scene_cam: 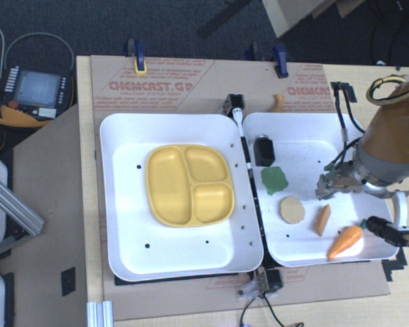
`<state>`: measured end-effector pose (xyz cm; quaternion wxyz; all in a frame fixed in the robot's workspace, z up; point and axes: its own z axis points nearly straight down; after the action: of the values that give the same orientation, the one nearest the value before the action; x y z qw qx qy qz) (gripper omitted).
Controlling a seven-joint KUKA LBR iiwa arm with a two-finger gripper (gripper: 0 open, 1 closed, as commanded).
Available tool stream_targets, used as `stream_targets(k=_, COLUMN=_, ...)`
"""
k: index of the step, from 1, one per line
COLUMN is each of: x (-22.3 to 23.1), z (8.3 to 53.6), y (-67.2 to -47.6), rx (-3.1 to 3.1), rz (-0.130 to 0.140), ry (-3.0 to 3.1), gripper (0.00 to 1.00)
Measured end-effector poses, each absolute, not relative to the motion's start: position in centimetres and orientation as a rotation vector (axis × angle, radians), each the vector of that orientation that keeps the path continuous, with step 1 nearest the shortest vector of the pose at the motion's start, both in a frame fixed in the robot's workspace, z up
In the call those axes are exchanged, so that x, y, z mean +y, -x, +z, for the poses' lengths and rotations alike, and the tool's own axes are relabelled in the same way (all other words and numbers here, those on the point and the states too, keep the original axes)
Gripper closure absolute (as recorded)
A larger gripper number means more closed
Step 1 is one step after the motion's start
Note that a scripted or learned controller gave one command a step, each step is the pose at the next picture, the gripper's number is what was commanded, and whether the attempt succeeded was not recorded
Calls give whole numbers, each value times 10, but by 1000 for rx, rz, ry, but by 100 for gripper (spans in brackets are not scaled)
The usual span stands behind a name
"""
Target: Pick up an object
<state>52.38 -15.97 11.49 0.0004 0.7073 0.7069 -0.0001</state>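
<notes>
We found the arm's hand (329,184) low over the right-hand shallow white plastic bin (307,131), near its right side. We could not tell from this slanted view whether the hand was open or closed, and we saw no object in it.

The candidates for picking all lay in that right bin: a small black rectangular block (263,150) at the upper left, a green leafy plastic piece (274,179) just below it, a pale round disc (292,210), a small slim orange-brown stick (322,220) and an orange plastic carrot (345,242) near the lower rim.

In our judgement the slim stick, nearest the hand, was the sensible target. A sound attempt would centre the hand over it, close across its narrow width, and keep clear of the disc and carrot close by.

Count: two white bins on the counter (191,73); one yellow three-compartment plastic plate (189,184) in the left-hand white bin (123,203); five loose objects, one of each kind.
</notes>
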Motion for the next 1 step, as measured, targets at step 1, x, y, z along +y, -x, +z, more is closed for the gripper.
stream_targets(k=1, x=-160, z=175, y=-533, rx=2217, rz=5, ry=-2214, gripper=100)
